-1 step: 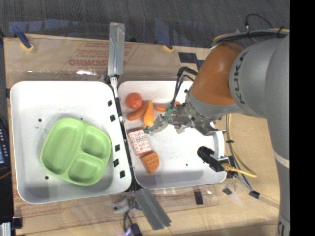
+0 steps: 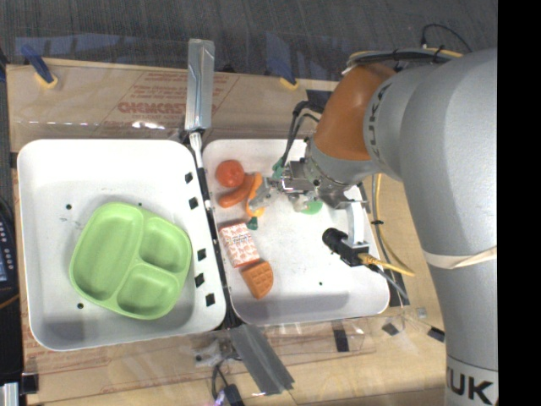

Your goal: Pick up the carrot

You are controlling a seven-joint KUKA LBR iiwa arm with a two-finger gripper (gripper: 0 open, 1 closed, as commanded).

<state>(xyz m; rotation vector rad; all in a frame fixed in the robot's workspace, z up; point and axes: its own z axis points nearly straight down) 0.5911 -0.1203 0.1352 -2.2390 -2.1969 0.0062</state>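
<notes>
The carrot (image 2: 240, 194) is a short orange piece lying at a slant in the upper left of the right bin (image 2: 296, 299), just below a red tomato (image 2: 229, 172). My gripper (image 2: 272, 188) hangs low over the bin right beside the carrot's right end, reaching in from the right; whether it touches the carrot is unclear. The grey arm with its orange band (image 2: 351, 121) covers the bin's upper right part.
A red and white box (image 2: 239, 244) and an orange bread-like piece (image 2: 259, 278) lie below the carrot. A small yellow-green item (image 2: 253, 214) sits between them. The left bin (image 2: 42, 184) holds a green divided plate (image 2: 129, 260). A black fitting (image 2: 340, 244) sticks out near the bin's right wall.
</notes>
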